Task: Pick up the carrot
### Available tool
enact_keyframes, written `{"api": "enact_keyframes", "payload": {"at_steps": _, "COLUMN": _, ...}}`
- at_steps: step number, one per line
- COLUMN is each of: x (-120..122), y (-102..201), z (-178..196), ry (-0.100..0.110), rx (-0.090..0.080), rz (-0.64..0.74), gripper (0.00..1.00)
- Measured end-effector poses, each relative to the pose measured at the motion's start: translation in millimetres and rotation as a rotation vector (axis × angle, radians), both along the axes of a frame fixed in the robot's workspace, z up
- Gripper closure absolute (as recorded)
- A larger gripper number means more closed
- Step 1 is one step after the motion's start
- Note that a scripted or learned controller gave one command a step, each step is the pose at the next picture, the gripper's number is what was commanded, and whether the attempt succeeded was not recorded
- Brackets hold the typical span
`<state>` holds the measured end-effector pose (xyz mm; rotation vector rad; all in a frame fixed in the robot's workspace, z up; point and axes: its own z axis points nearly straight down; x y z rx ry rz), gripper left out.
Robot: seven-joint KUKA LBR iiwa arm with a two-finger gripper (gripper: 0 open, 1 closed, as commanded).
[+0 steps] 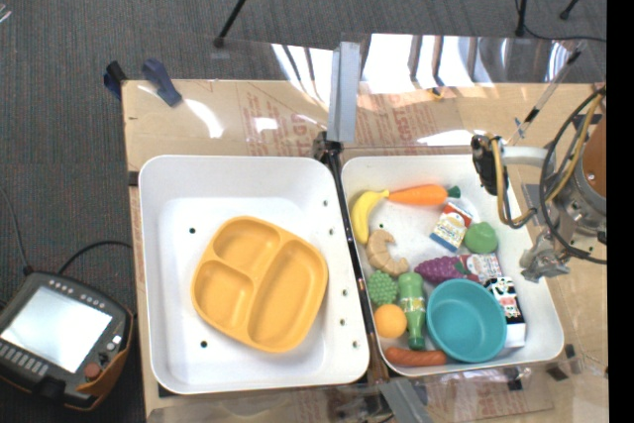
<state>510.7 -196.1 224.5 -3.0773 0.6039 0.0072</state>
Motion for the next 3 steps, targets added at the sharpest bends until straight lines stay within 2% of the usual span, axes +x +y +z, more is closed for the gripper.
{"api": "enact_keyframes", "payload": {"at_steps": 1, "x": -22, "y": -12, "z": -15, "ry": -0.002, "rx": 0.001, "rz": 0.180, "gripper": 1.00}}
{"api": "enact_keyframes", "payload": {"at_steps": 3, "x": -21, "y": -12, "z": 12, "ry": -0.004, "rx": 0.001, "rz": 0.192, "gripper": 1.00}}
